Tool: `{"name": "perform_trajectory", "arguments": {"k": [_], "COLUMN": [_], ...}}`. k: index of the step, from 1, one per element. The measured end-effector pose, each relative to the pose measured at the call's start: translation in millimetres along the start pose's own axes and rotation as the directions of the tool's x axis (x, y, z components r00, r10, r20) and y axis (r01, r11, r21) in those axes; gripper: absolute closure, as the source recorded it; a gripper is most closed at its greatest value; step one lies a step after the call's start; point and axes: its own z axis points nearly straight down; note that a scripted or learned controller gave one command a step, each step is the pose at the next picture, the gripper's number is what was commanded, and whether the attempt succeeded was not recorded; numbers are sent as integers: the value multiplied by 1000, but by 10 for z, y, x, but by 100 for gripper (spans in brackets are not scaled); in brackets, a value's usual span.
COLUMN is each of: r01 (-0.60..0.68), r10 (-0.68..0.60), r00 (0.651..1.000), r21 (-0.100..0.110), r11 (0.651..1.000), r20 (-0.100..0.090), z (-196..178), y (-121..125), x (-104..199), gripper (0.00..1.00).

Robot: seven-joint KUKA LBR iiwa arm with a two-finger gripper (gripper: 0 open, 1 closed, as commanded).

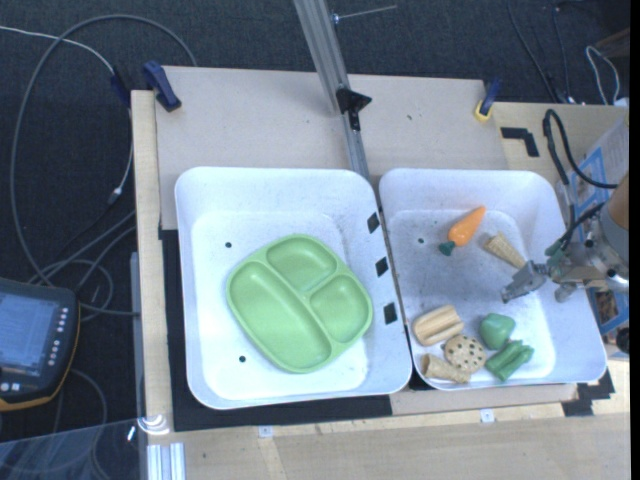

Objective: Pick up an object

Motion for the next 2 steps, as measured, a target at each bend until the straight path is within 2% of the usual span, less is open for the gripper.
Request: {"name": "perform_trajectory", "arguments": {"k": [1,2], "r01": [0,-1], "r10": [0,1], "r00": [1000,1000], "r21": [-1,5], "r11": [1000,1000], "r20": [0,-2], "z": [0,429], "y": [2,-41], "x": [1,14], "gripper": [0,0]}}
